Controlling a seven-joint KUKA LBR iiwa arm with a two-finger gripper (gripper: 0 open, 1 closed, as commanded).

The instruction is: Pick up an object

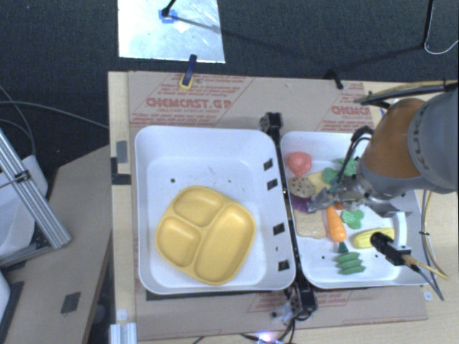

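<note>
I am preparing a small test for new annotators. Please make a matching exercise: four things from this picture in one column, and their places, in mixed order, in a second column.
Things:
1. yellow tray
2. carrot
3. pink round piece
4. green pea pod

Places:
A. right bin, far corner beside the divider
B. left bin
C. right bin, near edge
D. right bin, middle, just below the hand

Pairs: 1-B, 2-D, 3-A, 4-C
</note>
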